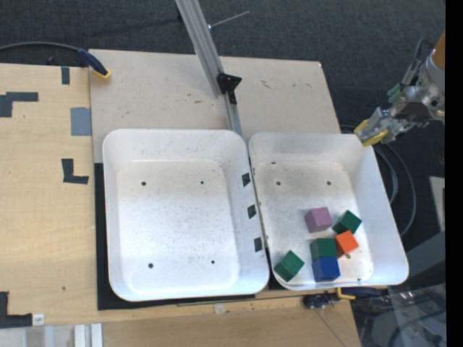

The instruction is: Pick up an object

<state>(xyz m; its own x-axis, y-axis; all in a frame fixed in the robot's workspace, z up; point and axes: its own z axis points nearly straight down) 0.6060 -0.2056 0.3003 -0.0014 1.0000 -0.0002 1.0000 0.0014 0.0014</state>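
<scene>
The claw (372, 130) (finger state impossible to tell) hung at right edge, well above the purple cube (317, 219), a small pale-lilac block lower right.

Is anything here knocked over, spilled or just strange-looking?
Nothing looks spilled or broken. The small blocks, among them a purple block and a blue block, all sit bunched in the near corner of the right bin. The gripper hangs outside that bin's far corner.
</scene>
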